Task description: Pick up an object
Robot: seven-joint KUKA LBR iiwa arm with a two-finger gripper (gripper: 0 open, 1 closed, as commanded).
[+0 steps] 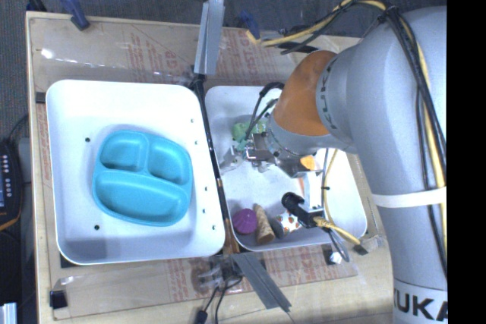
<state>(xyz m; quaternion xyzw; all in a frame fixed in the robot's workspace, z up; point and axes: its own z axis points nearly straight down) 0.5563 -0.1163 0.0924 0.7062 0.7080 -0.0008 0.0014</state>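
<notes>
My gripper [244, 153] is down inside the right bin [345, 197], near its left wall, with the grey arm and its orange band [300, 102] covering much of the bin's upper half. A green object [241, 131] lies just above the gripper, partly hidden by it. At the bin's front edge lie a purple ball [244, 221], a brown cork-like piece [263, 224] and a small multi-coloured object [288, 224]. An orange bit [307, 162] peeks out under the wrist.
The left bin [68, 110] holds a blue divided tray [143, 177]. A grey bar [207, 34] stands at the back between the bins. Cables run from the arm down over the right bin's front corner [334, 231].
</notes>
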